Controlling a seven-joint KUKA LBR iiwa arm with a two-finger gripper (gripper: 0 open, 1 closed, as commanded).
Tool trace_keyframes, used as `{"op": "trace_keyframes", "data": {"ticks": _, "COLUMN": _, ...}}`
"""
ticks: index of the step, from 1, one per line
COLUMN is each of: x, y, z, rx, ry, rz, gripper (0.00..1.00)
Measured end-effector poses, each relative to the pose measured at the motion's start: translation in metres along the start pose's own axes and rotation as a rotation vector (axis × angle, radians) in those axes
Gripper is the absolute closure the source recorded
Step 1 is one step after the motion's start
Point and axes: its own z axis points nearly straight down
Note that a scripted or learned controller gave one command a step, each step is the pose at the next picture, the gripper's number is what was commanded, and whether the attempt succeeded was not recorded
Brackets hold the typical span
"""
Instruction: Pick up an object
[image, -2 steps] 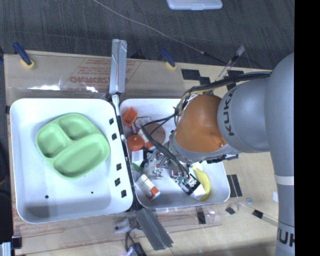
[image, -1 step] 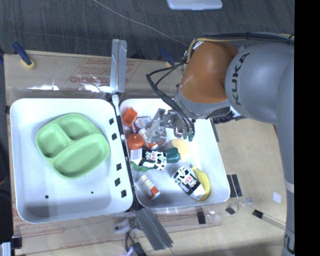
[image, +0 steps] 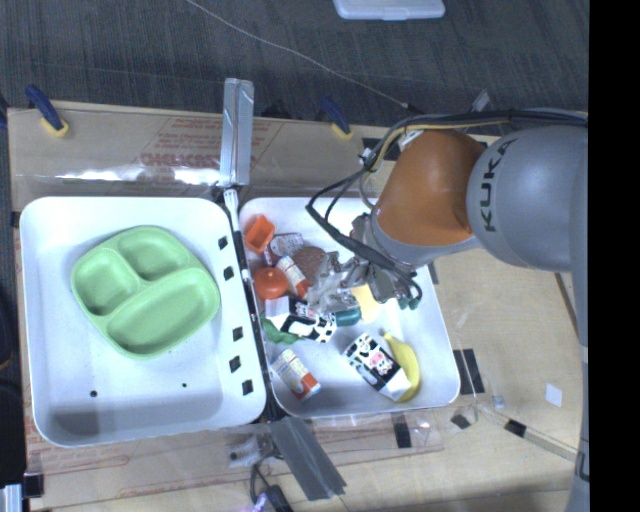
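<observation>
Gripper (image: 335, 290) is seen low in the right bin (image: 440, 345), over the cluttered middle of the pile. Finger state cannot be told: the tips are lost against the items beneath, and nothing is seen clamped between them.

Directly under and around the gripper, a jumble is found: a brown lumpy item (image: 312, 260), a small teal piece (image: 347, 316), a yellow block (image: 366, 301) partly covered by the wrist. Exact contact with any of these cannot be made out.

Just left of it, an orange-red round item (image: 270, 283) and an orange cup-like piece (image: 259, 232) are placed near the bin's left wall. A black-and-white cow-patterned item (image: 306, 326) lies just below the gripper. A second cow-patterned carton (image: 372, 360) is set toward the front, touching a yellow banana (image: 405, 365). A small bottle with an orange end (image: 295, 372) lies at the front left corner.

The back of the right bin is hidden by the orange band (image: 428, 190) and grey arm (image: 530, 200), which is cut off at the right.

A green divided plate (image: 145, 290) is held in the left bin (image: 40, 300). Both bins are carried on the worktop (image: 520, 300).
</observation>
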Motion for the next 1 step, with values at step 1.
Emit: {"op": "trace_keyframes", "data": {"ticks": 1, "x": 0.0579, "y": -0.0611, "z": -0.0127, "rx": -0.003, "ry": 0.022, "rz": 0.189, "gripper": 1.0}}
